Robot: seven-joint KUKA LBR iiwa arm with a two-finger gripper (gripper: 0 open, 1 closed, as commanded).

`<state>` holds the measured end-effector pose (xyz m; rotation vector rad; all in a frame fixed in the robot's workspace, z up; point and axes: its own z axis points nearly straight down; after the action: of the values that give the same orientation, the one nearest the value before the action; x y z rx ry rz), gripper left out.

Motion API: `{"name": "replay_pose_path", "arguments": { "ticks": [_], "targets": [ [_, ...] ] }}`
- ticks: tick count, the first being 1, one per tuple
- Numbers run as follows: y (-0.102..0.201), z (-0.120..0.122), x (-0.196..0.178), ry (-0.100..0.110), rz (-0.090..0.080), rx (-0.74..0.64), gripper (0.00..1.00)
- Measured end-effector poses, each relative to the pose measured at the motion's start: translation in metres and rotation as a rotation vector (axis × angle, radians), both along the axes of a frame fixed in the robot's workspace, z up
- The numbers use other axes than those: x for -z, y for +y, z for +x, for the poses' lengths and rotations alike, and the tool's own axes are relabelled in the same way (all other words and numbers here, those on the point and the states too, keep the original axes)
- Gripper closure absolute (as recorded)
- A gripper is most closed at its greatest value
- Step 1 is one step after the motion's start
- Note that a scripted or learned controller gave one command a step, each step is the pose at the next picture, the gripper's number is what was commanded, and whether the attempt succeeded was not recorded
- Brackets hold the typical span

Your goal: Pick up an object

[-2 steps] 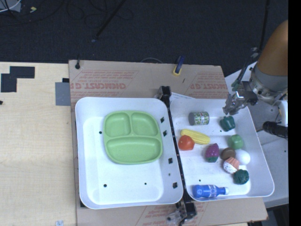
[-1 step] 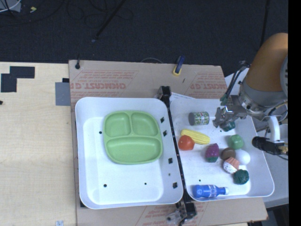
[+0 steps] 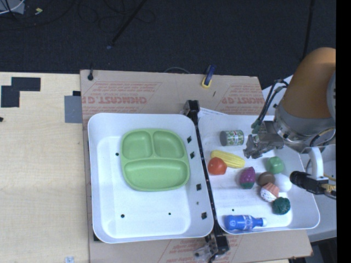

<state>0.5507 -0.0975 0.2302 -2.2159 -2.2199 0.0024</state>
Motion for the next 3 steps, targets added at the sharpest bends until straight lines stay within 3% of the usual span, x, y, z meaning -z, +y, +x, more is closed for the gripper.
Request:
{"name": "replay_pose_path", "arguments": {
  "ticks": [1,3],
  "targets": [
    [0.031,-0.026,0.010,0.001,0.000,0.000,1.00],
    [0.038,-0.039,-0.001,-0.003,-0.002,0.004,1.00]
  ]
}}
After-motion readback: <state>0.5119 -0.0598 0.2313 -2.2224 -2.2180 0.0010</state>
